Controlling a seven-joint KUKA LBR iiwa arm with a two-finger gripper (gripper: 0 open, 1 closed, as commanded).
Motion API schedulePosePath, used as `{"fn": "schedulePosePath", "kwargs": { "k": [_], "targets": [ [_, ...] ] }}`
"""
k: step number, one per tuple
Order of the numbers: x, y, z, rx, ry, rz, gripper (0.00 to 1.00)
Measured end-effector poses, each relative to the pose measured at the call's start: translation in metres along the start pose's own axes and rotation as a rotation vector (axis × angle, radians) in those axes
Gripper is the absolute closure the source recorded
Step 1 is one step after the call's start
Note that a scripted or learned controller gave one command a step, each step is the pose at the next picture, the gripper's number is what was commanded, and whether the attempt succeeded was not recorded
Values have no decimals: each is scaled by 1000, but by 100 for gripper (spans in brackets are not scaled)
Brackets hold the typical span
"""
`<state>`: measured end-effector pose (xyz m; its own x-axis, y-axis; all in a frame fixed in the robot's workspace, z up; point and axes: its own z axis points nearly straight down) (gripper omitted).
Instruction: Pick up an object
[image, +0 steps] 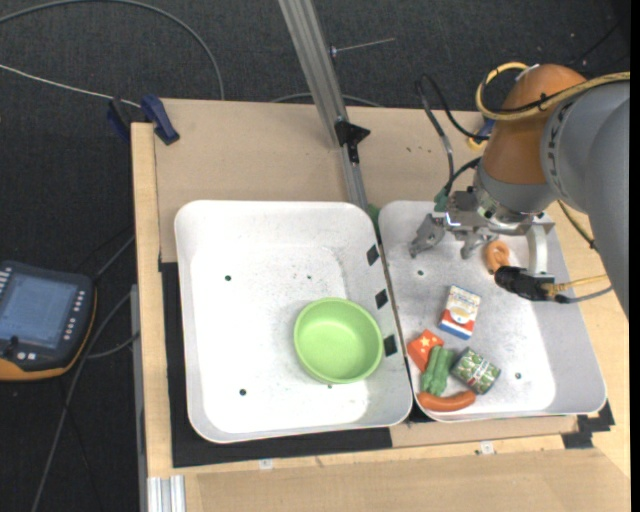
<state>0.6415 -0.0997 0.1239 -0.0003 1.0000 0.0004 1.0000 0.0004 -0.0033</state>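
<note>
Orange-banded arm hangs its gripper over the right bin, fingers spread, holding nothing; a small carton lies just below, an orange object half-hidden beside the wrist.

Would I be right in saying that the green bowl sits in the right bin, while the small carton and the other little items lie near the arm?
Not quite: the camera view shows the green bowl in the left bin. The small carton and the other little items do lie in the right bin, near the arm.
</note>
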Motion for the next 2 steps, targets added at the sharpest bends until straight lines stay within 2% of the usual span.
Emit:
{"fn": "schedulePosePath", "kwargs": {
  "k": [1,2],
  "targets": [
    [0,0,30,-1,0,0,0],
    [0,1,17,-5,0,0,100]
  ]
}}
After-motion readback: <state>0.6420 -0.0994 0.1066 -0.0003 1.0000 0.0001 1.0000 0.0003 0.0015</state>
